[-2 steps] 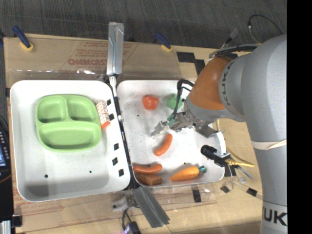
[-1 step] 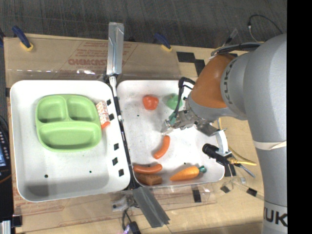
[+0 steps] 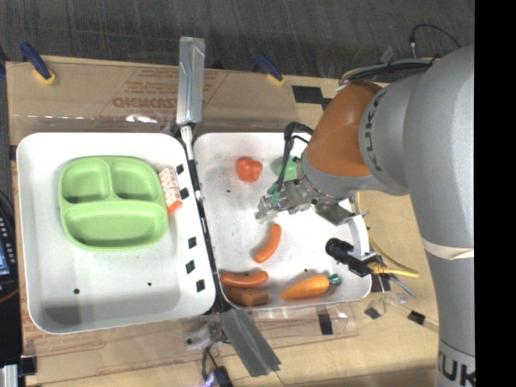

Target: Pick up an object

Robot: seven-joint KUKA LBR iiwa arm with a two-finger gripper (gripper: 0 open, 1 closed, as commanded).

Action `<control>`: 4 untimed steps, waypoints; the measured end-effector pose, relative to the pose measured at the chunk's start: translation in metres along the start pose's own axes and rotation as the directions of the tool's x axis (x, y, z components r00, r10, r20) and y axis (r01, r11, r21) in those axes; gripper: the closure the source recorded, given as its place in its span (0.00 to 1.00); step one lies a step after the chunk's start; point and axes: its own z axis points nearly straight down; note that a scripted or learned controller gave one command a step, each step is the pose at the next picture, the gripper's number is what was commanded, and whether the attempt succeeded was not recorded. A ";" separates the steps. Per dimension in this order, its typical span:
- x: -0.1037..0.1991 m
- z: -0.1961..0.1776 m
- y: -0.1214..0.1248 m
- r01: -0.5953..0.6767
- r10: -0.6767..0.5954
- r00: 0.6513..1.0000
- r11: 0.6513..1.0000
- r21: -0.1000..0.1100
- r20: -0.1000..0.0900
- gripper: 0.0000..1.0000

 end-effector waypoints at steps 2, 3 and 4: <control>-0.004 0.047 -0.039 -0.061 0.061 0.998 0.998 -0.011 0.001 0.00; -0.004 0.041 -0.042 -0.059 0.059 0.998 0.998 -0.002 0.000 1.00; 0.027 -0.085 0.007 0.011 -0.011 1.000 1.000 -0.004 0.001 1.00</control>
